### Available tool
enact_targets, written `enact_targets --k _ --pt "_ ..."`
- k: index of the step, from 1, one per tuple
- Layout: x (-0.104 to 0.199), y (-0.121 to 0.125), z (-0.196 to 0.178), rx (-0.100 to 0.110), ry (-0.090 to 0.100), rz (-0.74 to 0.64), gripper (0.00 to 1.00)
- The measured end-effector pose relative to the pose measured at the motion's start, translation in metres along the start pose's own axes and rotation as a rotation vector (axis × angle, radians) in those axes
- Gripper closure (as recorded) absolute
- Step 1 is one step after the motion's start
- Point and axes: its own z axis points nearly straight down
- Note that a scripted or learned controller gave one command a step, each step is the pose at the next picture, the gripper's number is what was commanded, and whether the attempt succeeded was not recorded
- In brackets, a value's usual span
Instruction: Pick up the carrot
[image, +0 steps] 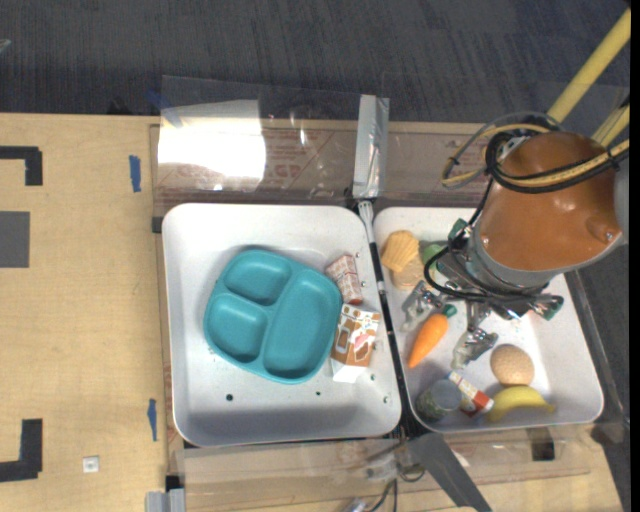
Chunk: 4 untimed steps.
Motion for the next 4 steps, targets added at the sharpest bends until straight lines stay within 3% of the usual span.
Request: enact_targets --k 1,2,3,4 --pt "0.039 -0.01 0.003 -0.008 0.008 -0.188 0.0" --pt "0.071 -0.033 0.048 -0.013 0.009 -0.179 0.0" --pt "0.078 -0.024 0.098 0.003 0.0 -0.025 0.0" --pt "0.068 -0.027 0.084 0.021 -0.022 -0.031 1.0"
